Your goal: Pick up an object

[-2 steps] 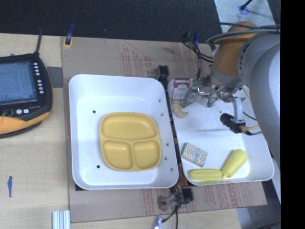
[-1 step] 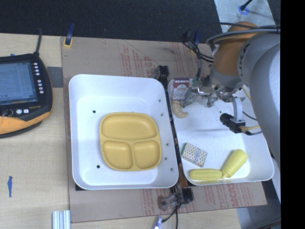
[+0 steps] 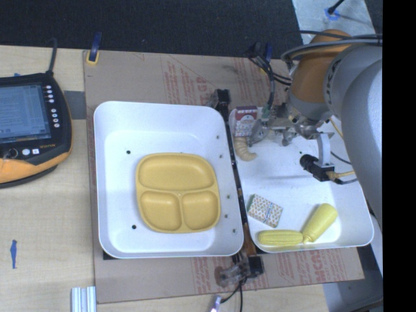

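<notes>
The grey arm (image 3: pixel 354 90) with its orange band reaches in over the far edge of the right bin (image 3: pixel 354 244); its gripper (image 3: pixel 270 130) hangs low at that bin's far-left corner, and whether it is spread or closed cannot be told. The left bin (image 3: pixel 114 125) carries 1 yellow divided tray (image 3: pixel 177 192) at its centre. In the right bin, a yellow corn cob (image 3: pixel 281 238) lies along the near edge, touching a yellow bottle-like toy (image 3: pixel 320 221) tilted toward the near-right corner. A patterned small packet (image 3: pixel 264 210) sits near the left edge, a red-and-white box (image 3: pixel 244 121) stands in the far-left corner, and a small beige curved piece (image 3: pixel 245 152) lies just below it.
</notes>
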Robot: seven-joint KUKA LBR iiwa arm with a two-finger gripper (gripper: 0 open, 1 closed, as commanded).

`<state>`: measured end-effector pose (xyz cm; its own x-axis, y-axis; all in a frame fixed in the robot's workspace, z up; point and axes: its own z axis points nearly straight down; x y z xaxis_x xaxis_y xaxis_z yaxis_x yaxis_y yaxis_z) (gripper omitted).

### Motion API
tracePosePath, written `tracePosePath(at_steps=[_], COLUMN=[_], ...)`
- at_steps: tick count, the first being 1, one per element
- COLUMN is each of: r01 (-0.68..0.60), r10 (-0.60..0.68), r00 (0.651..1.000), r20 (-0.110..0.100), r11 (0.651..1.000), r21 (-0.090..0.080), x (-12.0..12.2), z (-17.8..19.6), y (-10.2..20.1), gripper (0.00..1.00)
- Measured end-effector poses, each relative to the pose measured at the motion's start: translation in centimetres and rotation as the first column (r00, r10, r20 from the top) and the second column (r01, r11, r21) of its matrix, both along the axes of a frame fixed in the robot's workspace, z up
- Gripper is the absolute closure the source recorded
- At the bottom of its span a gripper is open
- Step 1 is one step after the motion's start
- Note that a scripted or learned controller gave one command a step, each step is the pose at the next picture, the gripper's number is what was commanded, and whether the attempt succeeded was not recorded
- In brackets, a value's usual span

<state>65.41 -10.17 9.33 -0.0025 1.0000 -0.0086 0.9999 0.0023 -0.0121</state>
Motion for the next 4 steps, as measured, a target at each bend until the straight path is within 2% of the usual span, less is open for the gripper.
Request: tracePosePath(at_steps=[4], r01=[0.000], r10=[0.000], r00=[1.000], r20=[-0.001], r11=[1.000], r21=[0.000], x=[0.02], z=[0.01], y=[0.06], gripper=[0.00])
